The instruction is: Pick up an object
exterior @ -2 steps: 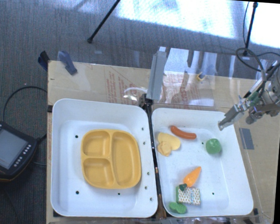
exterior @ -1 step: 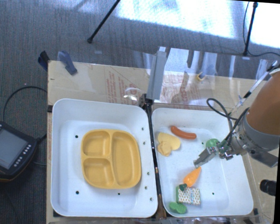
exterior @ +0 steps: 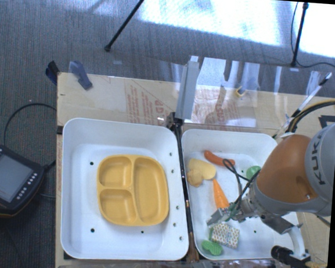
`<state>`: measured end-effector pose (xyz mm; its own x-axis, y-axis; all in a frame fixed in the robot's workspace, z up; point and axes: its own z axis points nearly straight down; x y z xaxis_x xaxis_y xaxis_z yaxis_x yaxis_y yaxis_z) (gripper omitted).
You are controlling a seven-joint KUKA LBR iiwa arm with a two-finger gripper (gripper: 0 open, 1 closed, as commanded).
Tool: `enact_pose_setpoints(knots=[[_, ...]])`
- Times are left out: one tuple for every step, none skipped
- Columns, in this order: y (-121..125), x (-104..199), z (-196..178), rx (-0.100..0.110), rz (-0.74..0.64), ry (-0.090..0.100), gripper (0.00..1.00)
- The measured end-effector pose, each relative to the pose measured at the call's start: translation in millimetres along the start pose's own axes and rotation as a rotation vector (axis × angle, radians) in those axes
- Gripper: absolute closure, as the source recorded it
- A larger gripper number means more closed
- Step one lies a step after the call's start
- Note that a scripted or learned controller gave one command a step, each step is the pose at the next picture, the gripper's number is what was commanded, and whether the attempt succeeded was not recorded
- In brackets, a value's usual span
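The right bin (exterior: 269, 142) holds several small items. A pale yellow heart-shaped piece (exterior: 200, 172) lies at its left, with a short orange-red sausage shape (exterior: 218, 159) behind it. An orange carrot (exterior: 219, 193) lies slanted in the middle. A checkered white block (exterior: 226, 235) and a green piece (exterior: 211, 247) sit near the front wall. Another green item (exterior: 253, 172) peeks out beside the arm. My gripper (exterior: 221, 216) is low in this bin, at the carrot's near end and just above the checkered block. The orange wrist band (exterior: 289, 170) hides the bin's right part.
The left bin (exterior: 80, 134) bears a yellow three-compartment plate (exterior: 133, 189). A grey upright post (exterior: 187, 94) stands behind the seam between the bins. A handheld control pendant (exterior: 5, 179) lies on the floor at the left.
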<state>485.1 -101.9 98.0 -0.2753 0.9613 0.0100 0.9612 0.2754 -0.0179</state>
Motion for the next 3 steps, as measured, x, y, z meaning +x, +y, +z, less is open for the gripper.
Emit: enact_pose_setpoints(knots=[[56.3,-7.2,11.5,-0.013,0.585,-0.003,0.0],[55.2,-6.9,3.3,-0.008,0.585,0.0,1.0],[87.8,5.1,-93.1,-0.023,0.419,-0.006,1.0]])
